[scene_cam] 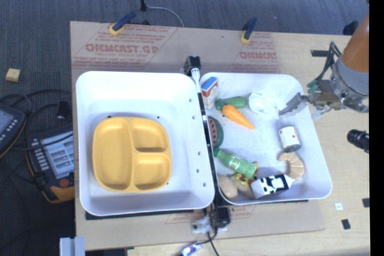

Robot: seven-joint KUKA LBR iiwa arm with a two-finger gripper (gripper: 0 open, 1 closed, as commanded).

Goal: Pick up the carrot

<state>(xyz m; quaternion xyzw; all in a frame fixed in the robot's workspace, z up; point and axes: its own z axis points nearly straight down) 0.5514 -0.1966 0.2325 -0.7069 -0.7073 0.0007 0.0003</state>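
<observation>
Camera view puts your gripper over the right bin's upper right rim, fingers spread with nothing between them, likely staged for descent. Your carrot lies upper left in that bin, beside a green bottle. Left bin holds a yellow tray.

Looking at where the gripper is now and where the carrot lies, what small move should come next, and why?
Probably shift the gripper leftward over the right bin toward the carrot. The gripper sits at the bin's right edge, apart from the carrot, which lies in the bin's upper left beside a green vegetable.
</observation>
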